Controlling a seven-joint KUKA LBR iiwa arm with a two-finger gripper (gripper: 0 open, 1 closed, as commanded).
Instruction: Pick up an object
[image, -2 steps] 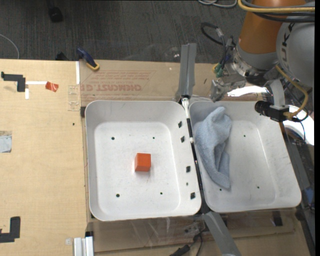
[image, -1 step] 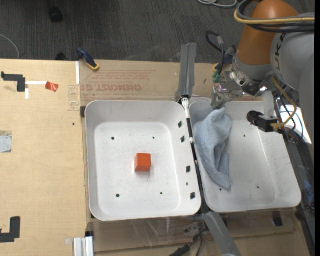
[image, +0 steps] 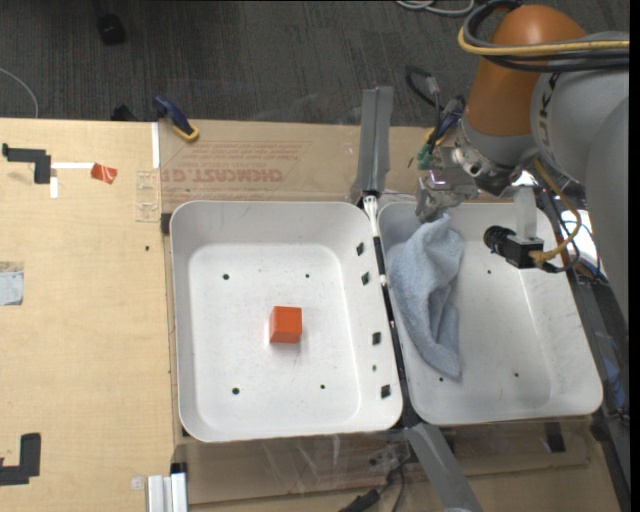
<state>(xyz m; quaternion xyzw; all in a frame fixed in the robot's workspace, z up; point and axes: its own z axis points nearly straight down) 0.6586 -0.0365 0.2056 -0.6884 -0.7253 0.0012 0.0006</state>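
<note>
Nearest to us, along the bottom of the camera view, we see the front rims of two shallow white bins set side by side on a pale wooden bench (image: 70, 330). We find the left bin (image: 200, 400) holding one small orange block (image: 286, 325), sitting flat a little below the middle of the floor, well apart from every wall.

Moving to the right bin (image: 540, 390), we see a light blue cloth (image: 432, 290) draped along its left side. Its lower end trails toward the front of the bin, and its upper end rises in a bunched peak toward the far left corner.

Farther back, directly above that peak, we see the gripper (image: 432, 207) of a grey arm (image: 590, 120) with an orange band (image: 512, 70), reaching in from the right. The fingers point down at the top of the cloth and appear to touch or pinch its raised fold, but we cannot tell whether they are spread or closed, nor whether any cloth sits between them.

Beyond the bins, we see a brown cardboard sheet (image: 260, 165) lying on the bench, and dark floor behind it.

We judge the step in hand to be the grasp itself, with the cloth as the chosen object. The next move would call for a firm close on the fold, then a straight lift high enough for the trailing end to clear the bin wall. Loose fabric may slip out if only a thin edge is caught.
</note>
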